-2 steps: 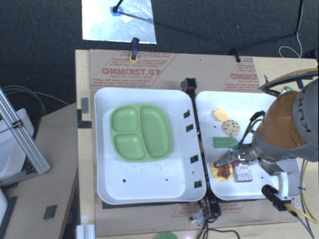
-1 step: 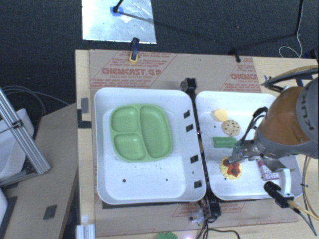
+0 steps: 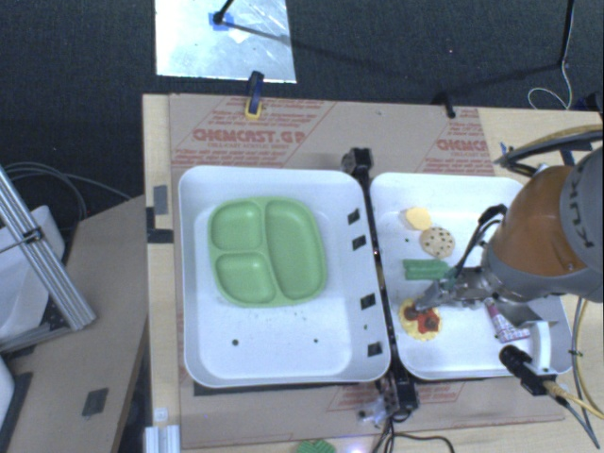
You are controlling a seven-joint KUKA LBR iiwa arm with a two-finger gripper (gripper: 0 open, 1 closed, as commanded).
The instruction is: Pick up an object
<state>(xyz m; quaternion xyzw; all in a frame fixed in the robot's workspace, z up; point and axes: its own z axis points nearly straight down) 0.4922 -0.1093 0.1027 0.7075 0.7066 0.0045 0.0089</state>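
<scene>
The right bin (image 3: 453,185) holds several small objects. A yellow piece (image 3: 417,218) and a brown speckled cookie (image 3: 436,243) lie toward its back. A flat green block (image 3: 423,269) sits below them, and a red and yellow toy (image 3: 423,325) lies near the bin's left front. My gripper (image 3: 427,297) hangs low between the green block and the red and yellow toy, just above the toy. The grey arm with its orange band (image 3: 538,229) covers the right side of this bin.
A green three-compartment tray (image 3: 269,250) lies in the left bin (image 3: 283,371). A pink and white tube (image 3: 501,322) lies at the right bin's front, under the arm. A black divider with clips (image 3: 370,253) runs between the bins.
</scene>
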